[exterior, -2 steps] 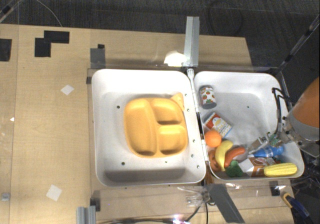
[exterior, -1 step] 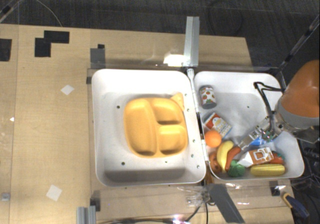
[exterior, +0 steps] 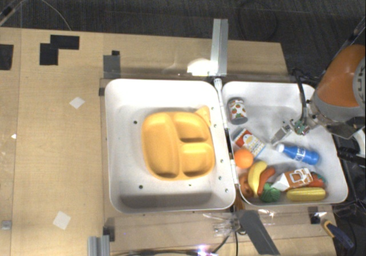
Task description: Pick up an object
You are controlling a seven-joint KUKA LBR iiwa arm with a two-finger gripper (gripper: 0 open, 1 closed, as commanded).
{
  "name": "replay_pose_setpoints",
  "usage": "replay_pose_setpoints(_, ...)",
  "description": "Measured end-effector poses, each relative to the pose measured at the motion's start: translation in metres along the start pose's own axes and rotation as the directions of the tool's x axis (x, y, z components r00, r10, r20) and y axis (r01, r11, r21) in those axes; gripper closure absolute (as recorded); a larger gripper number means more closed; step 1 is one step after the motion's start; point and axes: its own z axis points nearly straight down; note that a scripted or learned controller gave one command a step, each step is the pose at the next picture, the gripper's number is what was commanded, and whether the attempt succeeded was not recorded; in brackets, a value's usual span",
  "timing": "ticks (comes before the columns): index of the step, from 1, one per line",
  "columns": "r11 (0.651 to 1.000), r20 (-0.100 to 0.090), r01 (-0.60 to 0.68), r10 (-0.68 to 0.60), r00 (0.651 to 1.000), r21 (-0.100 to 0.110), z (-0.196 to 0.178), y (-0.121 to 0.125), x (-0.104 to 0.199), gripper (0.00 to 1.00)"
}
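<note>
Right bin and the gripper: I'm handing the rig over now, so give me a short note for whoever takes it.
Gripper: low in the right bin, just above the blue bottle; nothing seen between its fingers.
Things: all in the right bin's lower half: blue bottle, orange, banana, small cartons, small can near the top. Yellow divided tray sits in the left bin.
Done: arm is down in the bin.
Left: grasp an object and lift it.

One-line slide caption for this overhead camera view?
Pincer poised above the blue bottle in the toy-filled right bin; yellow tray in the left bin.
</note>
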Motion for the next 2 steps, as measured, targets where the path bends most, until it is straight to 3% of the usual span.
replay_pose_setpoints(1,0.957,0.001,-0.289,0.289,0.957,-0.002,-0.013,0.071,-0.05,0.0)
replay_pose_setpoints(2,0.957,0.002,-0.291,0.291,0.957,-0.002,0.003,-0.01,-0.016,0.0)
